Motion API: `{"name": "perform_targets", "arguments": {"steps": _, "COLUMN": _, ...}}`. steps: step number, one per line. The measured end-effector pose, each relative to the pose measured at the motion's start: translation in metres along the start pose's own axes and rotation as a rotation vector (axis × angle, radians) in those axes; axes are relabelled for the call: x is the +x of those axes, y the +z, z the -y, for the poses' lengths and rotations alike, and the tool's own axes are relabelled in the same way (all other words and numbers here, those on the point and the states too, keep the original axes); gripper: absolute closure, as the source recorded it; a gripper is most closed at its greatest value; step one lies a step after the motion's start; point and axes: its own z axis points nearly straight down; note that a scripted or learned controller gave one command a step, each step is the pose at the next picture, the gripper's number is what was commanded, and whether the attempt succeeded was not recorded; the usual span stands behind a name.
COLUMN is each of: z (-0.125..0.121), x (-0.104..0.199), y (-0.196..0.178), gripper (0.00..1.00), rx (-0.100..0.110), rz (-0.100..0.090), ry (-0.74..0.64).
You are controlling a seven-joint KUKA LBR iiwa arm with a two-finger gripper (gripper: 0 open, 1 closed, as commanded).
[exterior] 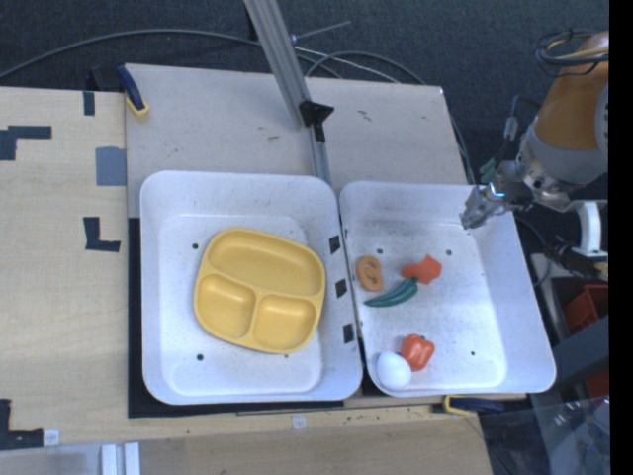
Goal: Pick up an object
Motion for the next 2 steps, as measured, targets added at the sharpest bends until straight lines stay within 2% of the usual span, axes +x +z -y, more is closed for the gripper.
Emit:
{"name": "perform_targets", "arguments": {"steps": 1, "z": 0.0, "x": 0.063, "y": -0.006, "gripper": 1.0, "rx": 0.004, "rz": -0.003, "ry": -0.006}}
{"name": "perform_targets", "arguments": {"steps": 2, "z": 0.0, "x": 0.109, "y": -0.007, "gripper": 1.0, "rx": 0.005, "rz": -0.002, "ry": -0.004}}
